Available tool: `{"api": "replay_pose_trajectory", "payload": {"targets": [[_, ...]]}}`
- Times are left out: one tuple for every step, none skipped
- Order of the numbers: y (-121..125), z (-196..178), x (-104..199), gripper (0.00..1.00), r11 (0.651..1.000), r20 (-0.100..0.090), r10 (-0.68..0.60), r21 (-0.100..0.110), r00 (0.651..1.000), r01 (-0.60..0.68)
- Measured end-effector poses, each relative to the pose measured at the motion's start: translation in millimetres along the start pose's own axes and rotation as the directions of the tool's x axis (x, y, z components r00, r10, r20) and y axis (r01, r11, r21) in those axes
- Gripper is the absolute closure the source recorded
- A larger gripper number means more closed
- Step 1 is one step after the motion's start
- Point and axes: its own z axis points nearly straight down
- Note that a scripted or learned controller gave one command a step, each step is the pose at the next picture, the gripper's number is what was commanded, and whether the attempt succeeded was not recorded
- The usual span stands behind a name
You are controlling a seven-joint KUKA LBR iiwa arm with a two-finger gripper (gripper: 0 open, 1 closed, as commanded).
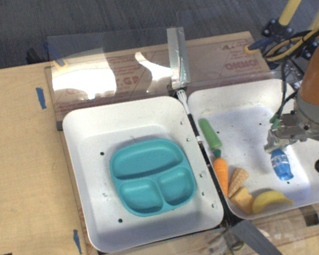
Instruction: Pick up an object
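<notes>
Several small things lie in the right bin (236, 95). A green stick-shaped item (211, 135) rests along the bin's left wall, and an orange carrot (222, 174) lies just below it. A tan wedge (237, 181) and a yellow banana-like piece (269, 200) sit at the near edge. A small blue bottle-like object (282, 166) lies toward the right. My gripper (280, 144) hangs directly over the blue object's upper end, very close to it or touching it. The grey wrist (316, 117) with its orange band comes in from the right.
The left bin (81, 131) holds a teal divided plate (153, 175). A clear panel with a metal strip (176, 56) stands behind the bins. Yellow and black cables (291, 39) hang at the upper right. Bare plywood bench (16, 179) extends to the left.
</notes>
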Motion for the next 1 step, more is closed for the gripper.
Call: {"api": "replay_pose_trajectory", "payload": {"targets": [[37.3,-35.9,80.8,1.00,0.999,-0.004,-0.036,-0.001,0.999,0.036]]}}
